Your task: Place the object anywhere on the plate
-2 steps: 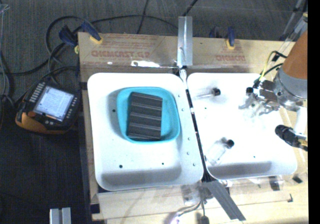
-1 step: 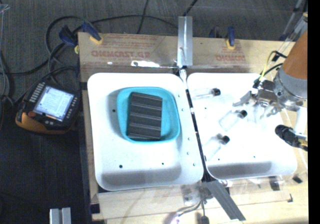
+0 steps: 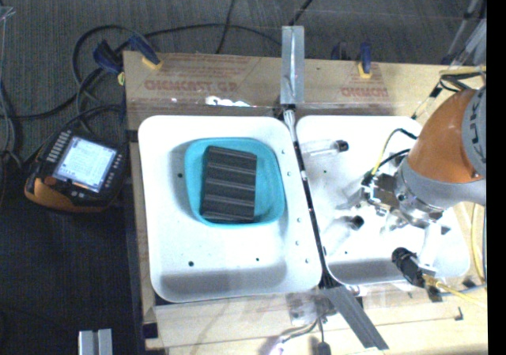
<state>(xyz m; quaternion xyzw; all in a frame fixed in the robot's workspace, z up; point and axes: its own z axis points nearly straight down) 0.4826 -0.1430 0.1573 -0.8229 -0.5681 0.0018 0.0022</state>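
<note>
A dark grey ridged block (image 3: 229,183) lies flat on the turquoise plate (image 3: 271,187), which rests in the left bin (image 3: 162,211). The block covers most of the plate's middle, its long side running front to back. My gripper (image 3: 375,194) hangs over the middle of the right bin (image 3: 348,270), well to the right of the plate and apart from the block. The grey arm and its orange band (image 3: 447,140) crowd around the gripper, and nothing shows in its grasp.
Two small dark-tipped pieces lie in the right bin, one at the back (image 3: 338,145) and one toward the front left (image 3: 356,221). A metal divider post (image 3: 292,69) stands behind the bins. A handheld pendant (image 3: 77,168) lies on the floor at left.
</note>
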